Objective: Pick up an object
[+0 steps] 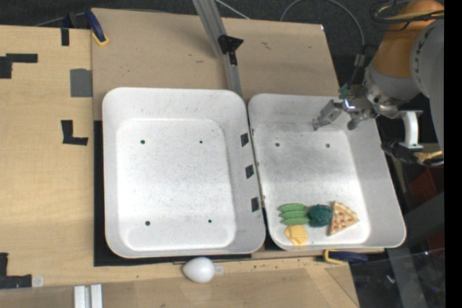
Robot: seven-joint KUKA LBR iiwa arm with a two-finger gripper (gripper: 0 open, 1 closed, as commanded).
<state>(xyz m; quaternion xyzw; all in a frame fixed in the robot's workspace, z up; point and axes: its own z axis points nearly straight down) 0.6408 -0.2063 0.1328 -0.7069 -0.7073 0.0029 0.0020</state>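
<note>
I read the gripper (336,119) as released: its two fingers (323,119) stand spread apart with nothing between them, over the far right part of the right bin (375,177). All places below are taken from that bin. The arm (404,61), grey with its orange band, comes in past the bin's far right corner. The toy objects lie grouped along the bin's near wall, well apart from the gripper: a green pod piece (292,212), a yellow piece (296,233) just nearer than it, a dark green lump (318,214) touching on their right, and a pizza slice (341,218) rightmost. I note the left bin (173,101) adjoining its left side. A white egg (198,270) sits on the bench, outside, beyond the near left corner.
</note>
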